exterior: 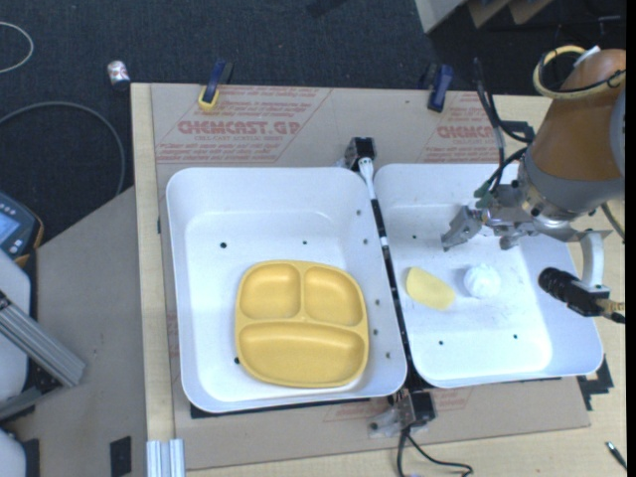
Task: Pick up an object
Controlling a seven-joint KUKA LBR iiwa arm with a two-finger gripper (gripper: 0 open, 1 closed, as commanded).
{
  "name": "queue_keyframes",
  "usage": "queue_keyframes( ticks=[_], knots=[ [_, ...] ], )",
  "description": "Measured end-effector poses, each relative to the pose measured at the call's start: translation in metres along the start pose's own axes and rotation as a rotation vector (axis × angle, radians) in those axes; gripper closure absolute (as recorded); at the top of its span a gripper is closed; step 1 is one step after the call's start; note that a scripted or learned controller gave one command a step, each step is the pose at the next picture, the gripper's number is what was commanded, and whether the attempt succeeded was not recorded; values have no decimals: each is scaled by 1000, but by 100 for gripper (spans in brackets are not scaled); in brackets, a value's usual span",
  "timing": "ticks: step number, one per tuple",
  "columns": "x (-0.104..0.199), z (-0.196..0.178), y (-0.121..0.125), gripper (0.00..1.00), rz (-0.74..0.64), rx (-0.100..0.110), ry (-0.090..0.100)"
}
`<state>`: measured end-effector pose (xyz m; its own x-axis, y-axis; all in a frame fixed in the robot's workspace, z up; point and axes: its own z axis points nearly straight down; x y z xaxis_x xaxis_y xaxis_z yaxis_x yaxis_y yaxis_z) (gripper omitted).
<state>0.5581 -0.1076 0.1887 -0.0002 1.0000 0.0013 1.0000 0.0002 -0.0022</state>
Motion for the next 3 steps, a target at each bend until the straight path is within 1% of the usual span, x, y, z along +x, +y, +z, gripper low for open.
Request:
queue_keyframes(
  ticks=[1,2,3],
  knots=[
    [43,-178,-49,0,-6,-22,-1],
    [66,-314,-80,0,-4,-23,-1],
    [65,-316,-78,100,-2,-9,-3]
  ],
)
